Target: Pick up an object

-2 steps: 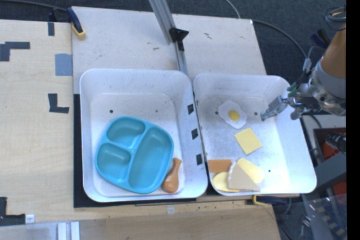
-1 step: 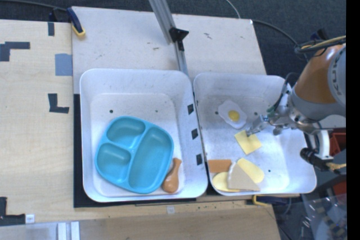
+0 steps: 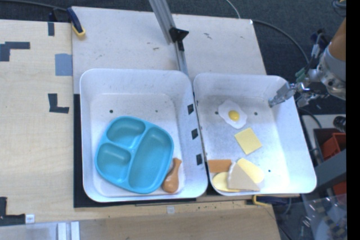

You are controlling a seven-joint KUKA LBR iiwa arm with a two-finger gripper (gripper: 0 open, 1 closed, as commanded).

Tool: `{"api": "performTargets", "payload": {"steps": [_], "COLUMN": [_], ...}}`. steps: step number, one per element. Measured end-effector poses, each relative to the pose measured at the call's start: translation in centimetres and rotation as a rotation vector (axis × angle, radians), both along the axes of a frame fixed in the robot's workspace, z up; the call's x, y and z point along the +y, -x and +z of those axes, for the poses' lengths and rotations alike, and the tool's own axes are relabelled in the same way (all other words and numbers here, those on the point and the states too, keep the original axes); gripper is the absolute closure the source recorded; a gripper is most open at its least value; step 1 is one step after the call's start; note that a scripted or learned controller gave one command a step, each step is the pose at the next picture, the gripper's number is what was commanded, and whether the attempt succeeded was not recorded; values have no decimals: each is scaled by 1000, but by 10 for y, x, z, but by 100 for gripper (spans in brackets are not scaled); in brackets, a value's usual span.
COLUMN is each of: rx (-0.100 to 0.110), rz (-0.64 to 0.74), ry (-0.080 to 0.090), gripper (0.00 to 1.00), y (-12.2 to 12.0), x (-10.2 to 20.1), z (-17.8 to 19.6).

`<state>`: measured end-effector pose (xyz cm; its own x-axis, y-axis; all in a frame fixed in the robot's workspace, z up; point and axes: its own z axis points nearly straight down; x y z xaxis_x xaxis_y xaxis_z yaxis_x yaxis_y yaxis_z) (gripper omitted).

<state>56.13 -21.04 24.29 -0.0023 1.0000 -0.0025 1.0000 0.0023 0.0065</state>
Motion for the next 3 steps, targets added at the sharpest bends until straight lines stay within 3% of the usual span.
{"api": "performTargets", "payload": {"steps": [1, 2, 3], "rx": [12, -2, 6], "rz": [0, 0, -2], "ry": [-2, 1, -1], "gripper": [0, 0, 0], "y": [-10, -5, -5], "x": [1, 0, 0], "z": [-53, 259, 254]}}
